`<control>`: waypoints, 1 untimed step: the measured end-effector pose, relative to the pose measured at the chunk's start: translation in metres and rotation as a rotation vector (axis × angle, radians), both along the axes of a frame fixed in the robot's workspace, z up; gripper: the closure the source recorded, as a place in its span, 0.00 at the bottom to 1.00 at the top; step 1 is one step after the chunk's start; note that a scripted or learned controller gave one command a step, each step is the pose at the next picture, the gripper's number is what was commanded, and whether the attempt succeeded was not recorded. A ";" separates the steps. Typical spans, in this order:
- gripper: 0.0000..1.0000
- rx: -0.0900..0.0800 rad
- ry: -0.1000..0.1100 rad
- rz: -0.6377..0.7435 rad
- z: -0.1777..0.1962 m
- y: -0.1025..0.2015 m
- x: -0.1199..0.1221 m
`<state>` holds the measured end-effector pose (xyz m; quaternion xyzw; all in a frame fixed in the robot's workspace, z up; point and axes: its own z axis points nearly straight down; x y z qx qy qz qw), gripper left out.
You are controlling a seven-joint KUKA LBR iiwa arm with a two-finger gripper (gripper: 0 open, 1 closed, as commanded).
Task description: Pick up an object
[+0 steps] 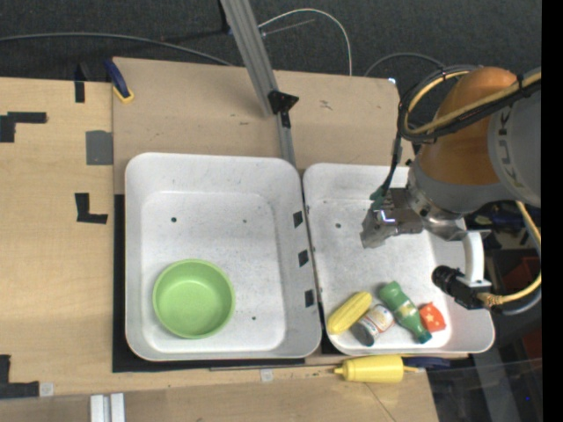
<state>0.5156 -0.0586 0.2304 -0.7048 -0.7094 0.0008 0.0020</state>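
The light was even and fairly bright, falling from above, with no hard shadows. The two white bins [220, 170] were the brightest part, close to washed out, so their walls showed faintly. A soft shadow lay inside the green bowl [193, 298] at lower left. The orange band [471, 126] on the arm at upper right carried a dull sheen. The frame was slightly soft and grainy, and its dark top edge held little detail.

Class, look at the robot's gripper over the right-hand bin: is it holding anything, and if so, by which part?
Nothing is held. The gripper hangs above bare floor of the right bin, apart from the yellow corn, small can and green bottle.
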 end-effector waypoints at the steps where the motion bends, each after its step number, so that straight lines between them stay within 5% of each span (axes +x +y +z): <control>1: 1.00 -0.001 0.000 -0.001 -0.009 0.047 -0.001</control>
